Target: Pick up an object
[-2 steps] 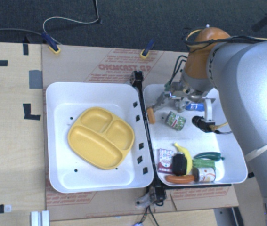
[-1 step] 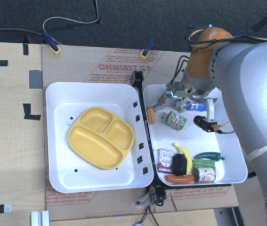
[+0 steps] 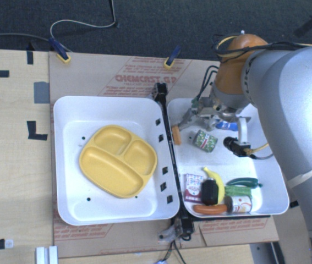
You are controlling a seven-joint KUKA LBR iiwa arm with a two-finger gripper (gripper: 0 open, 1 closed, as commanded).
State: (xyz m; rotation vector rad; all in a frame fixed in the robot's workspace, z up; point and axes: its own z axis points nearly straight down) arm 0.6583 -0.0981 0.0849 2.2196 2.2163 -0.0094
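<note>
My gripper [image 3: 211, 127] hangs over the far part of the right bin [image 3: 272, 176], below the orange wrist band. Its two fingers stand spread apart, so it is open and holds nothing. A small green can [image 3: 204, 141] lies on its side just below and between the fingers. I cannot tell whether it touches them. A small orange piece [image 3: 176, 135] lies by the left finger, against the bin's left wall. A blue item [image 3: 225, 125] shows partly under the gripper.
The left bin [image 3: 67, 147] holds a yellow divided plate [image 3: 119, 159]. At the right bin's near end lie a banana [image 3: 213, 178], a black item [image 3: 209, 192], a red-and-white packet [image 3: 192, 186], a green item [image 3: 241, 185] and a reddish sausage shape [image 3: 211, 208].
</note>
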